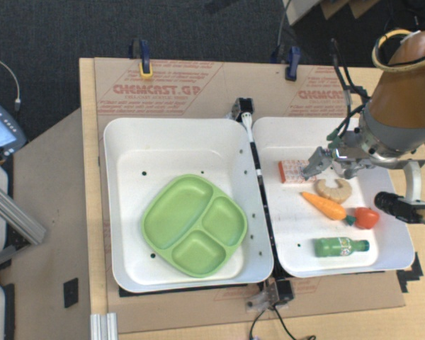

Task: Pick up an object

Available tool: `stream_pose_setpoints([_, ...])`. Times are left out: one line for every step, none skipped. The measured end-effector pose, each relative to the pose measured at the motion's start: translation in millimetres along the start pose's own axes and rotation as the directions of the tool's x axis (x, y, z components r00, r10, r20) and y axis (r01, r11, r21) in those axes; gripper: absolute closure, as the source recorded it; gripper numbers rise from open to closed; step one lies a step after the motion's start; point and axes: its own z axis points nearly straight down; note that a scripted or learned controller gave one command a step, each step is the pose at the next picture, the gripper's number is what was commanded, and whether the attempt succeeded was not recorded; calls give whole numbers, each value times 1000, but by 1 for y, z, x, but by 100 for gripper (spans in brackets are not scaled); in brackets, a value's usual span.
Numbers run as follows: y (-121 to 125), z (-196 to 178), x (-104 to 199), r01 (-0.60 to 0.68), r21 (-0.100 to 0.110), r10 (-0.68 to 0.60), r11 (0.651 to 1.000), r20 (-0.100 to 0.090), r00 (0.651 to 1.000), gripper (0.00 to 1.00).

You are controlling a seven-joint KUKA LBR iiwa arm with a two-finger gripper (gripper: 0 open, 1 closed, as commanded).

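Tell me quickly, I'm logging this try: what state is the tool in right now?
Tool: above the right bin, near the beige item and the pink packet; open or closed cannot be told, nothing visibly held.

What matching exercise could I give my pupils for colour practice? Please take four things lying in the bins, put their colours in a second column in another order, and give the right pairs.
Things:
1. divided plate
2. carrot
3. bottle
4. tomato

Colours:
A. red
B. dark green with a white label
C. pale green
D. orange

Pairs: 1-C, 2-D, 3-B, 4-A

The divided plate lies in the left bin; the other three lie in the right bin.
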Motion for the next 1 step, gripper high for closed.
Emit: stream_pose_setpoints([-4, 63, 5, 0, 2, 0, 1000, 0, 1000, 0])
